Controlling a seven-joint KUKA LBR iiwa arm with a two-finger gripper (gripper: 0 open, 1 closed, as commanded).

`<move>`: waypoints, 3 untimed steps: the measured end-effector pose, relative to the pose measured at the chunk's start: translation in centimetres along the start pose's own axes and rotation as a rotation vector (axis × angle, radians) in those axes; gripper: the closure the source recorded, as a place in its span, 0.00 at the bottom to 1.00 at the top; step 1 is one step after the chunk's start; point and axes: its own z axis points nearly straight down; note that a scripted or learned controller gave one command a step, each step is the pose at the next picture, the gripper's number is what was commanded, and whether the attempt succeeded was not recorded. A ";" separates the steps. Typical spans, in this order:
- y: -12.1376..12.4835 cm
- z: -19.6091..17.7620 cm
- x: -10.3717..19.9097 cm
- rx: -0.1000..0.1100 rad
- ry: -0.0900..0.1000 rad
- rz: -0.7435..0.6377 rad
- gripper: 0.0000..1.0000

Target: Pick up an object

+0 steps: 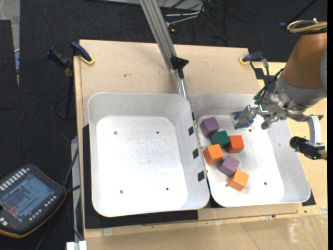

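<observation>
Several small blocks lie clustered in the right bin (291, 186). They are a purple block (209, 125), a green block (221, 138), a red-orange block (236, 143), an orange block (213, 153), a second purple block (228, 165) and a second orange block (239, 180). My gripper (244, 117) hangs over the upper part of the right bin. It is to the right of the first purple block and above the red-orange one. I see nothing held in it.
The left bin (104, 108) sits beside the right one on the wooden bench. A metal pole (158, 27) slants down to the bins' shared edge. Clamps (78, 51) grip the bench's back corners. A teach pendant (26, 197) lies at the lower left.
</observation>
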 end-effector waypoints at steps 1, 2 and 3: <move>0.1 -0.2 0.0 -0.005 -0.001 0.001 0.00; 0.3 4.2 -0.4 0.000 -0.001 0.002 0.00; 0.3 10.0 0.0 -0.008 0.004 0.002 0.00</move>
